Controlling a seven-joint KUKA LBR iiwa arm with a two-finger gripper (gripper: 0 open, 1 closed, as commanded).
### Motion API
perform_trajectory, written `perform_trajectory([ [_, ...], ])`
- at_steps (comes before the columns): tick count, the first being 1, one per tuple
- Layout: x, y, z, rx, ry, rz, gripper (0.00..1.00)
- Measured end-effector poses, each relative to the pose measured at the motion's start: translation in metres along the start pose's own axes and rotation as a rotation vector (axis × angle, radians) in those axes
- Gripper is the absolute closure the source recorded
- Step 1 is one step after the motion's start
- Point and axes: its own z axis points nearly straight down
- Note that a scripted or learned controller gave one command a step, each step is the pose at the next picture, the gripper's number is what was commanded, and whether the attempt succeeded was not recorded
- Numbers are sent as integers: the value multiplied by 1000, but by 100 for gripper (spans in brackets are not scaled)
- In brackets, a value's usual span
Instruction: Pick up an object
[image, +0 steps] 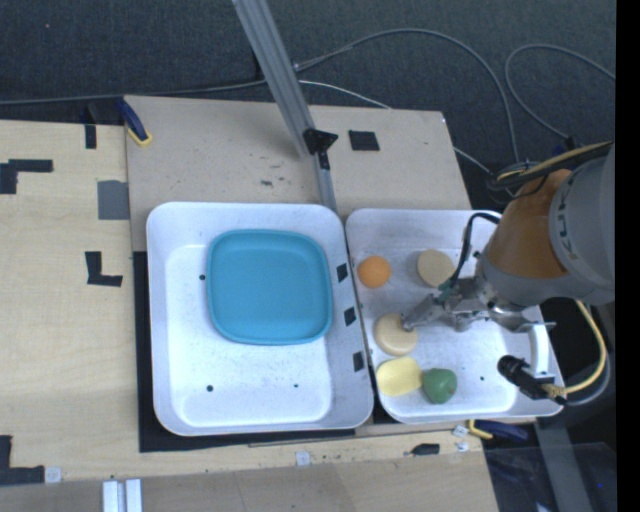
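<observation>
The left bin (180, 390) on the worktop (60, 300) held a blue square plate (269, 286), well apart from the action and no hindrance to it. All the pickable things lay in the right bin (400, 225): an orange ball (373, 272) near the dividing wall, a tan disc (435, 267) beside it toward the arm, a cream round piece (395, 337) lower down, and a yellow lump (398, 376) just beside a green lump (438, 385) along the near edge.

The hand (412, 320) hung low over the middle of that bin, its tip just above or perhaps touching the cream round piece; the slant of the view made contact hard to judge. Nothing showed between its fingers, and whether they stood apart or together I could not tell.

The main risk looked like a miss by crowding. The cream piece sat close to the yellow lump, so a descent slightly off centre could push one against the other and skid both away instead of closing on either. A round, low shape would also likely squirt out from a pinch placed off its middle. The orange ball could roll at a nudge. The bin's left wall lay near the cream piece, leaving little room for a finger on that side. A slanted metal post (290, 90) crossed above the bins, clear of the arm.
</observation>
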Motion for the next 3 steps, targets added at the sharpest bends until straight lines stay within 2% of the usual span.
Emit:
perform_trajectory([
  [1,1,1,-11,-3,1,-2,100],
  [2,9,3,-56,3,0,-1,100],
  [3,12,-5,-106,2,0,0,100],
])
